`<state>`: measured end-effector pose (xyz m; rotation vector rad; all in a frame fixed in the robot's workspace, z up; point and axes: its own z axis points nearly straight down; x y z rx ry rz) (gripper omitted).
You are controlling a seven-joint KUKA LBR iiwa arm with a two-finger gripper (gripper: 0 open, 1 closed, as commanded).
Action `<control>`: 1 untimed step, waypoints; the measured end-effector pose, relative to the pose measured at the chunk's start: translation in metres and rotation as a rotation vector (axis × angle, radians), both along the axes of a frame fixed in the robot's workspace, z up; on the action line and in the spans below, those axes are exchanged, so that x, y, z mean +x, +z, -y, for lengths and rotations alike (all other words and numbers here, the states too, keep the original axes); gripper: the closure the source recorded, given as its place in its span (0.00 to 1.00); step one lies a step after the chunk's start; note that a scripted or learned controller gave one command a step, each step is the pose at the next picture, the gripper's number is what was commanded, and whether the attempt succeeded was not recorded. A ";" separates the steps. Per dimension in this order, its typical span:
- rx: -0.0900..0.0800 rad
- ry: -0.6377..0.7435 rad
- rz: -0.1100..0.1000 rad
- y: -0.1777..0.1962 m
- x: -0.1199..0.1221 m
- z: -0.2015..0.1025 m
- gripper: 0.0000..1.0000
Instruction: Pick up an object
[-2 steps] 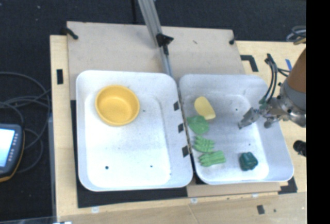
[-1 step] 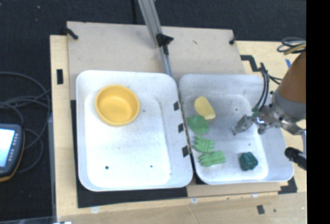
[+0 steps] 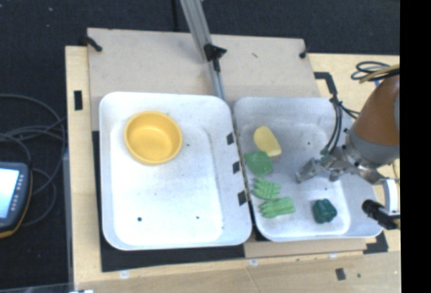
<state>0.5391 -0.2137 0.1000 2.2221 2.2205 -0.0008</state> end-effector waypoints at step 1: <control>0.000 -0.001 0.004 0.012 0.001 0.001 1.00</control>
